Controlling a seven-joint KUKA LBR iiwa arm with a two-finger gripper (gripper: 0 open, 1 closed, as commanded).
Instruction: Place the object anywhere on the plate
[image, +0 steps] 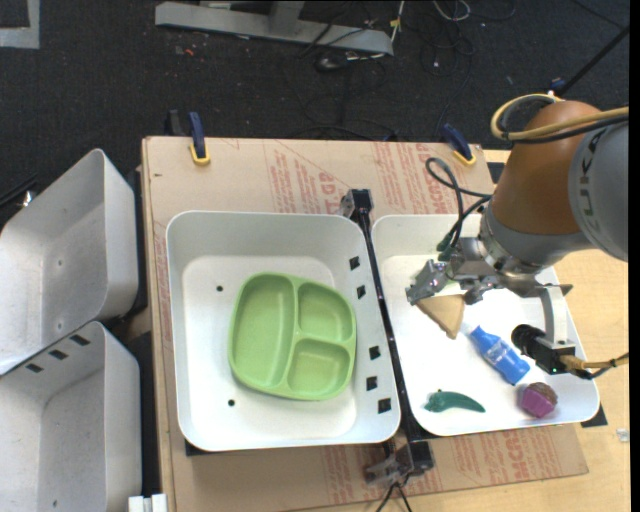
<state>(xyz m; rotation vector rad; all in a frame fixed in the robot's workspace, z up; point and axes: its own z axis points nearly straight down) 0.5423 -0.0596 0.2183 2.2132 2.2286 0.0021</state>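
Since the green plate (293, 337) sits alone in the left bin (190, 300), with three compartments facing up, pretty much any drop there should count, I'd guess. Over the divider, the right bin (400, 235) has all the loose stuff: a tan wedge (446, 314) just under the gripper (440, 283), then a dark green pepper-like piece (455, 403), a blue bottle (498, 354) and a purple ball (539, 399). Gripper hovers over the wedge's upper edge, so that's probably the target, but honestly I can't tell whether it's spread or clamped. Bin walls between look like the main hurdle.

Matt green plastic plate (293, 337), glossy white plastic bins (190, 330), cardboard underlay (300, 170)
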